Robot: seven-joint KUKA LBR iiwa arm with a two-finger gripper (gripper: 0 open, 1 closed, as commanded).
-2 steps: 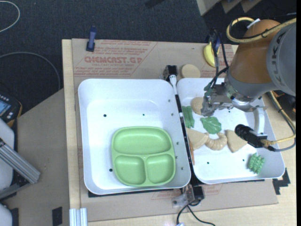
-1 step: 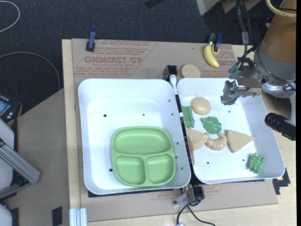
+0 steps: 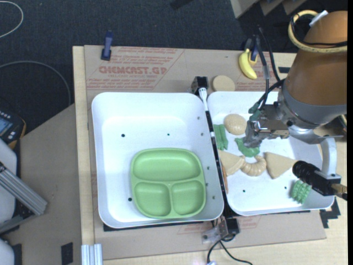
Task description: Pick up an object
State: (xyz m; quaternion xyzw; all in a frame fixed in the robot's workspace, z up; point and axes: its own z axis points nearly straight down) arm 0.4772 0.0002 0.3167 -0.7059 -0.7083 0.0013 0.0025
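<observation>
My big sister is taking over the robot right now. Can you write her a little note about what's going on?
Gripper: low in the right bin, over a dark green piece; can't tell if it has a hold.
Things: tan food pieces in the right bin; green divided plate in the left bin; banana on the bench.
Done: reached in.
Left: grasp and lift one object.

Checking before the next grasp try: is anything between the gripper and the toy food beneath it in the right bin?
Nothing visible does. The gripper hangs right over a green piece in the right bin, with beige pieces crowded close beside it.
</observation>
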